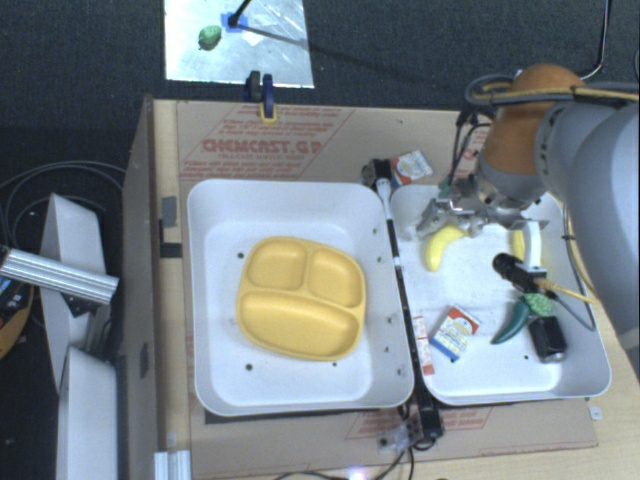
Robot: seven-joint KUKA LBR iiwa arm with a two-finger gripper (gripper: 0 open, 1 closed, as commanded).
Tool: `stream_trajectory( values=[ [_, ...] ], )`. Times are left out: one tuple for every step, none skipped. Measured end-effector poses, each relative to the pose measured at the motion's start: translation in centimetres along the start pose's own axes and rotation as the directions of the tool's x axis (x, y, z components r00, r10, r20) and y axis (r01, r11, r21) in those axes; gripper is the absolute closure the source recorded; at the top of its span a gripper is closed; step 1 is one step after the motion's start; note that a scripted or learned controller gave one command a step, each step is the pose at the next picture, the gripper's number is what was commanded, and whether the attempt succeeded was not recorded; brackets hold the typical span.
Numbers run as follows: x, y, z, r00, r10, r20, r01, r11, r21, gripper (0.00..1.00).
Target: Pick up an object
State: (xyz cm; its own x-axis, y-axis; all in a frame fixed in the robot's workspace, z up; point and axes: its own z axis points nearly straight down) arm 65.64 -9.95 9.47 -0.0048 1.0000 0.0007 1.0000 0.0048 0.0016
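Banana (441, 248) lies at the far left of the right bin (590, 373), directly under the gripper (452, 218), whose opening you cannot tell. Straddle its middle squarely before you close and lift.

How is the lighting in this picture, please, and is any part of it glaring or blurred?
In the camera view the light is even and soft; the reflective sheet beyond the bench glares brightly; the white bins look slightly washed out; the arm at the right is soft-edged; the yellow divided plate and banana read clearly.
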Motion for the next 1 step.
stream_trajectory(
  values=[
    [-0.17, 0.02, -1.2, 1.0, 0.0, 0.001, 0.0, 1.0, 0.002, 1.0]
  ],
)
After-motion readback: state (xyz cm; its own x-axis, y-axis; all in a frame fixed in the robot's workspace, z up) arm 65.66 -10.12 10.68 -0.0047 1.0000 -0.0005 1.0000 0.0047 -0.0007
